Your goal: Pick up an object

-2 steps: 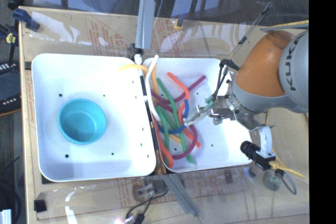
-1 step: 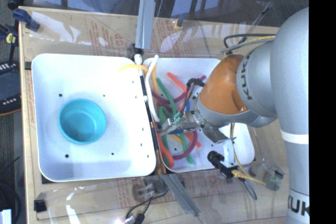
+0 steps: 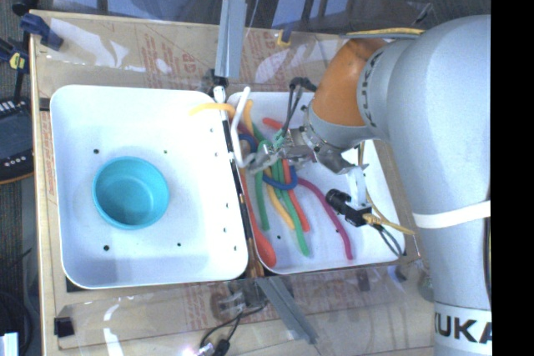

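1. From the camera above, my arm [image 3: 434, 137] comes in from the right, grey and bulky, with the orange band [image 3: 346, 87] just above the wrist.
2. Low on the arm's casing I can read white letters, "KUKA" [image 3: 461, 331], cut off at the bottom edge of the picture.
3. My pincer [image 3: 265, 154] sits low over the left part of the right bin [image 3: 380, 171], close to the wall where the two bins meet. I cannot tell how it is set; it is too small and tangled with the colours beneath it.
4. Under and beside it lies a heap of long, bendy strips [image 3: 288, 200]: green, yellow, orange, red, blue and a magenta one curving toward the bin's right side. They overlap, so I cannot say which one touches which.
5. A red piece [image 3: 265, 246] lies near the bin's lower left corner.
6. A black cable with a plug [image 3: 346, 208] hangs off my wrist over the right part of that bin.
7. The left bin [image 3: 125, 112] holds a blue bowl [image 3: 131, 193], upright, well apart from the strips.
8. The bench [image 3: 133, 54] bears faint red printing that I cannot read.
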Controlling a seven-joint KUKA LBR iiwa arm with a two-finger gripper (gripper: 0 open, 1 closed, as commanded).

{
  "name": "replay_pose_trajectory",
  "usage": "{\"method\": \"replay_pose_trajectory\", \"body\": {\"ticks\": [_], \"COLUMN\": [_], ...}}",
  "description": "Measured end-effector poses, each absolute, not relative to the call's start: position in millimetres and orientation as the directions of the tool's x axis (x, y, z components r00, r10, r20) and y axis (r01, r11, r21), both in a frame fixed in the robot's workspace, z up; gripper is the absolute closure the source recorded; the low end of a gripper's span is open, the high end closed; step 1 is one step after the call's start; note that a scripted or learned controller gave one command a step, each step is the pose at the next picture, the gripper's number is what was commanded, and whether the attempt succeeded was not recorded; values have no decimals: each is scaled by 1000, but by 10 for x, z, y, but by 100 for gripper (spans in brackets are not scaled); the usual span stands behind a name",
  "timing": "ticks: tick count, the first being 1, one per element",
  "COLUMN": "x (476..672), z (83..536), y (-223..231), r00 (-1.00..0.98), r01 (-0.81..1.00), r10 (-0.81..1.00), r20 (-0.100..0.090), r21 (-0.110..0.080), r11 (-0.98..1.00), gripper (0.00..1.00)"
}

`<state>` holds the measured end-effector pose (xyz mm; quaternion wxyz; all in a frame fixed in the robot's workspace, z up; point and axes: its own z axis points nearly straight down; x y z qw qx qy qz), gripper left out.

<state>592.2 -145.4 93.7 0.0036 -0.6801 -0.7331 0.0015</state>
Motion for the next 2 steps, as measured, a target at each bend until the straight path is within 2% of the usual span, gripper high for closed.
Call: {"method": "replay_pose_trajectory", "body": {"ticks": [1,2], "x": [5910,5949], "z": [1036,2488], "y": [-1465,-1412], "r00": [-76,-19], "r01": [997,1000], "r10": [997,1000], "r20": [5,2], "r21": [-12,-4], "r11": [76,19], "gripper": [100,100]}}
